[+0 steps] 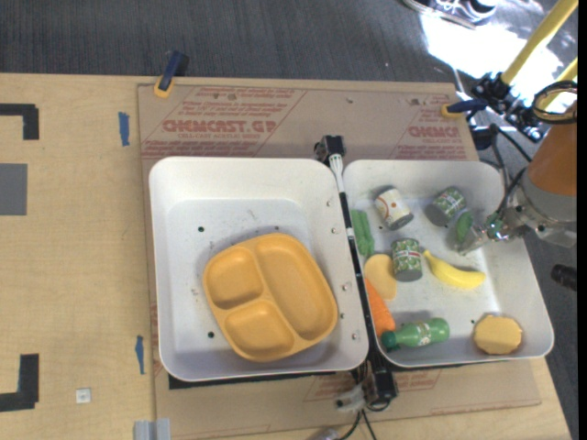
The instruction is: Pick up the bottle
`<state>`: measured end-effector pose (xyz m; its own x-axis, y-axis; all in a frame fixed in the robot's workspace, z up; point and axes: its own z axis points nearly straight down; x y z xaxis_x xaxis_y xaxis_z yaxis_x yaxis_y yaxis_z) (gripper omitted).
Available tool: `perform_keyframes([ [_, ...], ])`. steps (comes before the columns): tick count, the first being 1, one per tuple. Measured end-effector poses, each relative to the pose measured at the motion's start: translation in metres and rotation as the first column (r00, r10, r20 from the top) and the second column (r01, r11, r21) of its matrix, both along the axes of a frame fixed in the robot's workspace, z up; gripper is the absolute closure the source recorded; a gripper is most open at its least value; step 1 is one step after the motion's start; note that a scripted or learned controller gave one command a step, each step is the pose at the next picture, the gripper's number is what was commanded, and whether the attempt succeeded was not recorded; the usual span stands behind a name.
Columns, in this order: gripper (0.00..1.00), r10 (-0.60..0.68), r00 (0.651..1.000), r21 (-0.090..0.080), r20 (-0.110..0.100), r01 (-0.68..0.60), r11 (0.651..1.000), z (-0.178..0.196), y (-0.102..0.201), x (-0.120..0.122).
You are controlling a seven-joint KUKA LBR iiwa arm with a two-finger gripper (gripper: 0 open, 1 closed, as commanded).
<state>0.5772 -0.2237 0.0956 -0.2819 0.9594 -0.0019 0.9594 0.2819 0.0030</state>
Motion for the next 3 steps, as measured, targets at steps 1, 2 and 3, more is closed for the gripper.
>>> perform_keyframes([
  [1,0.00,0.003,1.000,0.009,-0.006,-0.003,1.000,-0.001,0.004,0.000],
  [2,0.00,0.306,0.952,-0.005,0.005,-0.306,0.952,-0.008,0.026,0.050],
  [3,0.00,0.429,0.903,-0.005,0.007,-0.429,0.903,-0.006,0.104,0.022],
])
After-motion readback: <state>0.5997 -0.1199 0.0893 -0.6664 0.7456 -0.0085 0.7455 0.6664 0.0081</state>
